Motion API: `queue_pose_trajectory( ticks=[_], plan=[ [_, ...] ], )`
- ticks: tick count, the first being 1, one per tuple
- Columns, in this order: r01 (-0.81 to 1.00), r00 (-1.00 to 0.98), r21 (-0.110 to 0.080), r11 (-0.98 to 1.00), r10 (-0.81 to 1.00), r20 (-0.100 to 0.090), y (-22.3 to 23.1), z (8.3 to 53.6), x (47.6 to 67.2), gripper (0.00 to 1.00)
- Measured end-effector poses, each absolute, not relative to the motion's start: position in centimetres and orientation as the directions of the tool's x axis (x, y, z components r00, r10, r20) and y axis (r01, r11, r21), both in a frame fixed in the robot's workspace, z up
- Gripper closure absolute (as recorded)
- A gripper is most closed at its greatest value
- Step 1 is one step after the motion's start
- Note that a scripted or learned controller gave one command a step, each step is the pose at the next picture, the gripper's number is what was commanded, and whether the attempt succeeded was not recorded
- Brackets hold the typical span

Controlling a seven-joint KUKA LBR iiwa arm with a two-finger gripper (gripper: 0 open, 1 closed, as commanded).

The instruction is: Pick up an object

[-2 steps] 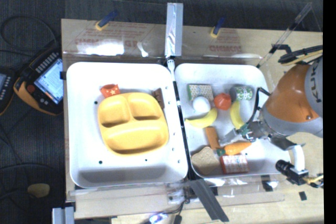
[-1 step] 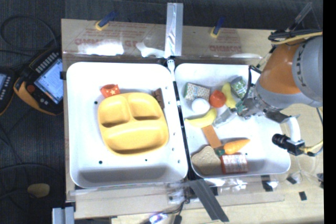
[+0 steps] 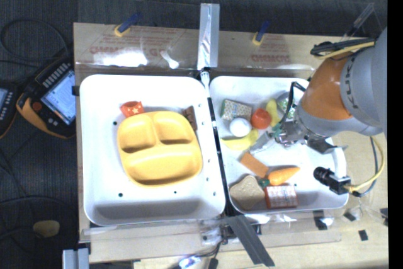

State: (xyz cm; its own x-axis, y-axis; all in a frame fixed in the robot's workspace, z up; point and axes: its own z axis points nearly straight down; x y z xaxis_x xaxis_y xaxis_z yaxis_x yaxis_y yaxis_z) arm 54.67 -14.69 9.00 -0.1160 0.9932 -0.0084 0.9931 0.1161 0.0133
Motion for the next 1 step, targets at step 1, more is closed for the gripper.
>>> queue_pose_trajectory(
  ticks=[1],
  plan=[
    [1.000, -0.020, 0.006, 0.020, 1.000, -0.007, -13.46, 8.86, 63.26, 0.00]
  ],
)
